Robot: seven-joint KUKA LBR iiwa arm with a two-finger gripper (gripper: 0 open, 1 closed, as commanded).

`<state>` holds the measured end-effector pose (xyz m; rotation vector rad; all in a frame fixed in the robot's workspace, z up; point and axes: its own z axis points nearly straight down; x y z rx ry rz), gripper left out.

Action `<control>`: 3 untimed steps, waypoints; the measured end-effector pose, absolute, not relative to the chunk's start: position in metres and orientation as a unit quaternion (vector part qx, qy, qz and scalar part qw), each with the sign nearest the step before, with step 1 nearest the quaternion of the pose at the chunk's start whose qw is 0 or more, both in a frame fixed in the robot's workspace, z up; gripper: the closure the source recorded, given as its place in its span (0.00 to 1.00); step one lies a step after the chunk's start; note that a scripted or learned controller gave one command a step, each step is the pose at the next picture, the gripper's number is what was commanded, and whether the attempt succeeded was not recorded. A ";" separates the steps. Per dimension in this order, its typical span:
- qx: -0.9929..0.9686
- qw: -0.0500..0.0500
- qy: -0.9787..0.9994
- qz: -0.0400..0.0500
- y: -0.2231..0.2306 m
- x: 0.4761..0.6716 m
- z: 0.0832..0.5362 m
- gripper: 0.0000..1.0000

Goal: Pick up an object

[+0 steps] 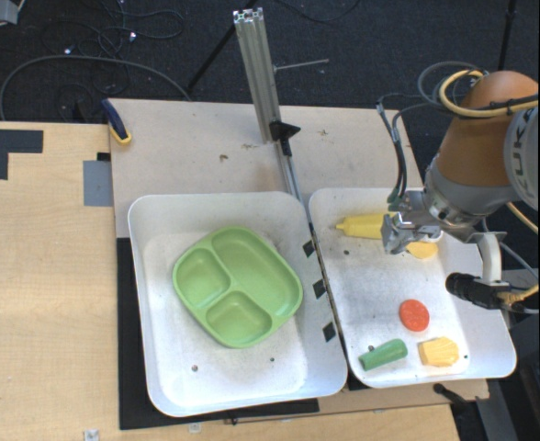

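My gripper (400, 237) hangs low over the back of the right bin (371, 288), close to a yellow banana-like piece (360, 226) lying just to its left. Another yellow bit (423, 250) pokes out at the gripper's right side. Further forward in the same bin lie a red round piece (414, 315), a green cylinder (383, 354) and a yellow chunk (438, 351). The arm's orange band (490, 127) rises above the wrist at the right.
The left bin (160, 366) holds a green divided plate (237, 286). A metal post (260, 72) stands behind the bins, and the ridge between the two bins carries black clips (318, 288). A wooden bench surface (40, 274) lies to the left.
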<state>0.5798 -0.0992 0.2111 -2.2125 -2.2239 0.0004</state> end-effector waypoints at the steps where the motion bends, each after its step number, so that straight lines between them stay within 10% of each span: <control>1: -0.706 0.003 -0.709 0.001 -0.051 0.567 0.204 1.00; 3: -0.705 0.003 -0.709 0.001 0.046 0.537 0.212 1.00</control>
